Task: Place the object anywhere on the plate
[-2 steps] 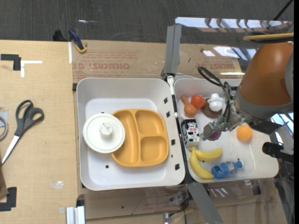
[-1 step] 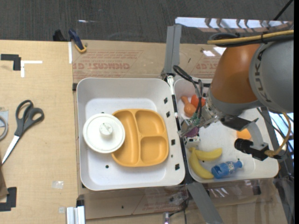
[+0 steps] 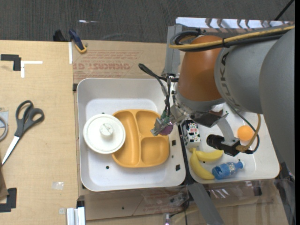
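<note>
Pincer (image 3: 163, 124) closed on small purple-and-green object (image 3: 164, 127), hovering over right compartment of yellow divided plastic plate (image 3: 140, 146); round white lid (image 3: 104, 133) to its left on plate edge

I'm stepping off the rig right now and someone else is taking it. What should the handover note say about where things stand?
Gripper: over the right edge of the yellow divided plate in the left bin, with a small purple-and-green object at its tip; a real grasp can't be confirmed.
White lid lies on the plate's left edge.
Banana, blue bottle and orange ball sit in the right bin.
Done: object brought to the plate.
Left: set it down, withdraw.
</note>
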`<move>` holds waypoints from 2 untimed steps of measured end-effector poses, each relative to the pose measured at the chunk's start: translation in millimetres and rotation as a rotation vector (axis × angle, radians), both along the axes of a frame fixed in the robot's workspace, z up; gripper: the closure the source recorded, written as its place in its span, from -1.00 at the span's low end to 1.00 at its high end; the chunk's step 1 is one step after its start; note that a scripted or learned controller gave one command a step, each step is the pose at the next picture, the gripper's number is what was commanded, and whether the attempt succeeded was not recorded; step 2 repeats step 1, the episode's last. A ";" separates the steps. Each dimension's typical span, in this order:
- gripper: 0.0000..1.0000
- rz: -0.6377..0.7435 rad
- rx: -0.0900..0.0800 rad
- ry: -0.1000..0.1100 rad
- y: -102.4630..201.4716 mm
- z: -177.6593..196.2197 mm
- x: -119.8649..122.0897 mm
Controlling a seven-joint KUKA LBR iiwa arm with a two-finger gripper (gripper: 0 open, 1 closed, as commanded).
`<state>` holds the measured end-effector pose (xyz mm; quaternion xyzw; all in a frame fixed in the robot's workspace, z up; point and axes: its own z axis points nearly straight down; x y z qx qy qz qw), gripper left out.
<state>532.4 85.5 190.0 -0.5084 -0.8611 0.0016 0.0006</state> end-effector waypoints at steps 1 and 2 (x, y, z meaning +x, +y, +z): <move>-1.00 0.000 0.000 0.000 0.0 0.1 0.0; -1.00 0.000 0.000 0.000 0.0 0.1 0.0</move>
